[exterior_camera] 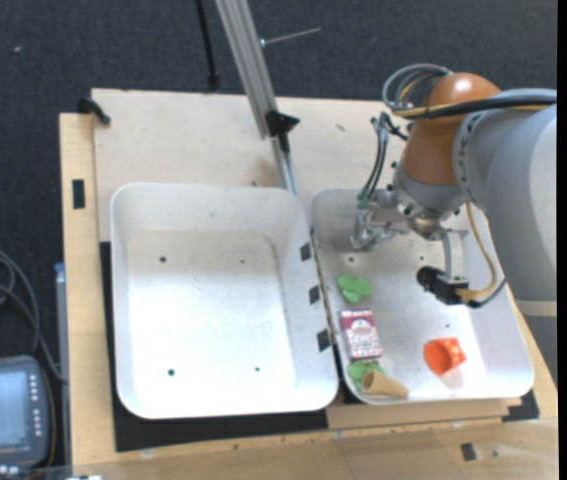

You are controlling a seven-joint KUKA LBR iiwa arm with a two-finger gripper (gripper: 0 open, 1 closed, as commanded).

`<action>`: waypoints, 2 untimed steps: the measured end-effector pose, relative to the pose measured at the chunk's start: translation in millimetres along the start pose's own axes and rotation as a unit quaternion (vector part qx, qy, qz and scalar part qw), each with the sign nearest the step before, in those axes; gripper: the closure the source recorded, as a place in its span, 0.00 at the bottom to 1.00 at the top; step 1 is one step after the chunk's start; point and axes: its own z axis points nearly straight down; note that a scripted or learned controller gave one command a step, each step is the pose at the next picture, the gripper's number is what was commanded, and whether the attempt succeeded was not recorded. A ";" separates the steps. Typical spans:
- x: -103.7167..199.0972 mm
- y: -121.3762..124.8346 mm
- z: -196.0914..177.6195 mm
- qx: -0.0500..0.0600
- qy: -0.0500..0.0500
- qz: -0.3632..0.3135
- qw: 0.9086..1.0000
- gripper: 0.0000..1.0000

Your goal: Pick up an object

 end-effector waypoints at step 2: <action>-7.7 9.5 -93.6 -0.001 0.000 -0.003 1.000 1.00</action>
